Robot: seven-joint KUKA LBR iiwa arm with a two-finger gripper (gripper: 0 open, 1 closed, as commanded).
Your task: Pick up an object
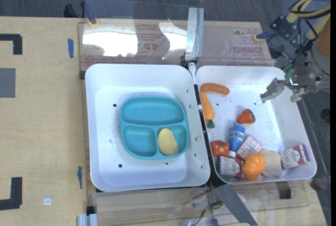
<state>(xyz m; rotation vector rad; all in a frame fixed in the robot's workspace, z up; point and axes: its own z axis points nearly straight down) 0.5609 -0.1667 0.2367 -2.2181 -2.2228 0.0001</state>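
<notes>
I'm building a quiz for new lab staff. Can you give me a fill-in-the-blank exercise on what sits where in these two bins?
1. The yellow potato-shaped item lies in a compartment of the ____ divided tray.
2. That tray rests in the ____ bin of the view.
3. The end effector hangs over the ____ bin.

Missing words: blue; left; right

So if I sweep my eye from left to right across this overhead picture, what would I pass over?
Left bin → teal divided plate → yellow potato-like piece in its lower right compartment → carrot → blue bottle → orange fruit → small carton → the arm's pincer at the right bin's far edge.
</notes>
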